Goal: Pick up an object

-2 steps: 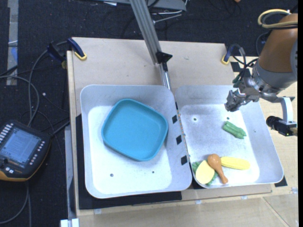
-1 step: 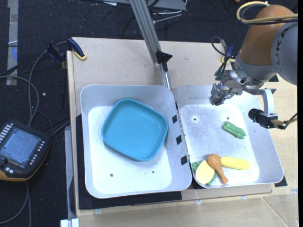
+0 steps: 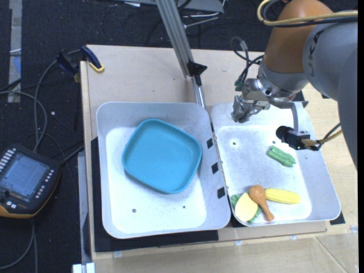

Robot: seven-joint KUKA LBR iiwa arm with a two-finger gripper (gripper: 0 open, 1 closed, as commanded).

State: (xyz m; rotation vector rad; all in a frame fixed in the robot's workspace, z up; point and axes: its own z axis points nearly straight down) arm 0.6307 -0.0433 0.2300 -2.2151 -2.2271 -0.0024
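We see the grey two-finger gripper (image 3: 243, 114) poised over the far edge of the right shallow white bin (image 3: 324, 175), jaw state we cannot tell, apart from the green ridged toy vegetable (image 3: 281, 156) lying mid-bin.

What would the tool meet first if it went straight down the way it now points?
Most likely the bare floor of the right shallow white bin, near its far-left corner. The tool points down there, with no object under it, though depth is hard to judge.
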